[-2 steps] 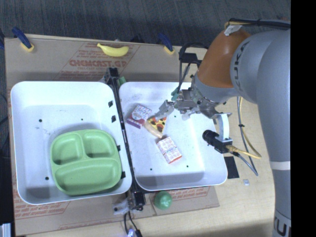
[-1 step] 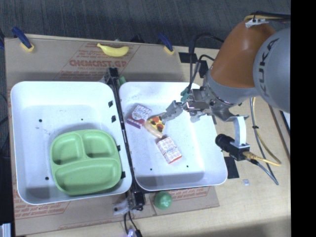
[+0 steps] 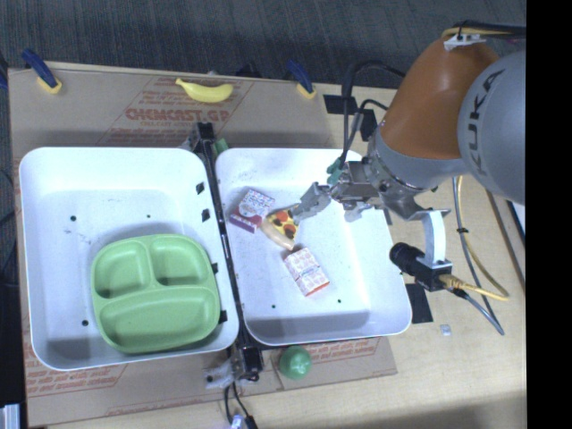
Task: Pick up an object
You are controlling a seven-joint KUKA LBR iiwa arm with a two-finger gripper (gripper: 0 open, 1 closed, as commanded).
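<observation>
In the camera view the gripper (image 3: 308, 202) reaches in over the right bin (image 3: 357, 315), its tips low and just to the right of a small yellow and red toy (image 3: 281, 226). At this slant and size the view does not settle how the jaws stand, nor whether anything sits between them.

The main risk, as a judgement, is crowding. The toy lies touching or nearly touching a small pink and white packet (image 3: 251, 209) on its upper left, and a red and white checked box (image 3: 307, 271) lies just below and to the right of the toy. A descent slightly off could land a tip on the packet, push the toy away across the smooth white floor, or catch two things at once and drop both on the lift. The toy also looks lumpy and uneven, so it could twist out of a pinch.

The toy is small, mostly yellow with a red patch and a dark spot, and lies near the middle of the right bin, closer to the divider than to the far right wall. A green divided tray (image 3: 156, 289) sits well to the left of the toy, in the left bin (image 3: 40, 239).
</observation>
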